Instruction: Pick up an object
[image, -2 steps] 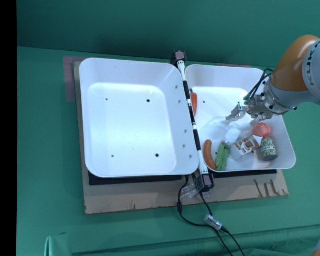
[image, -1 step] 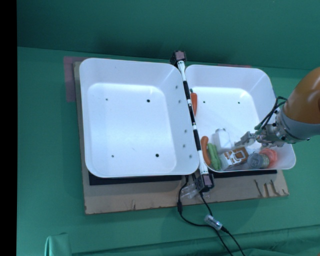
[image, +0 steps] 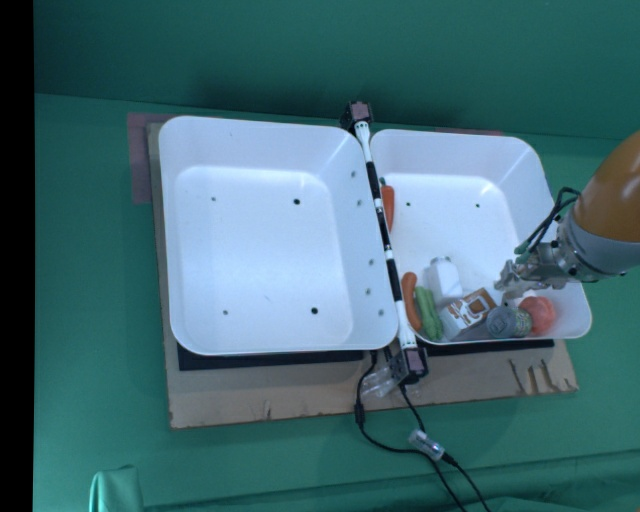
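- Here, my gripper (image: 512, 277) hangs low over the right bin (image: 520, 160), at its four o'clock side; whether my jaws are apart or together I cannot tell.
- Just below me: one red tomato (image: 540, 312), one grey can (image: 505, 322).
- Toward nine o'clock: one brown-and-white carton (image: 468, 310), one white bottle (image: 444, 274), one green pod (image: 429, 312).
- Two carrots: one (image: 408, 290) beside the pod, one (image: 388, 205) against the divider.
- Left bin (image: 180, 150) beyond.

Two white bins (image: 265, 140), two carrots (image: 388, 206), one green vegetable (image: 430, 313), one white bottle (image: 443, 275), one small carton (image: 470, 308), one grey can (image: 503, 322), one red tomato (image: 540, 312)
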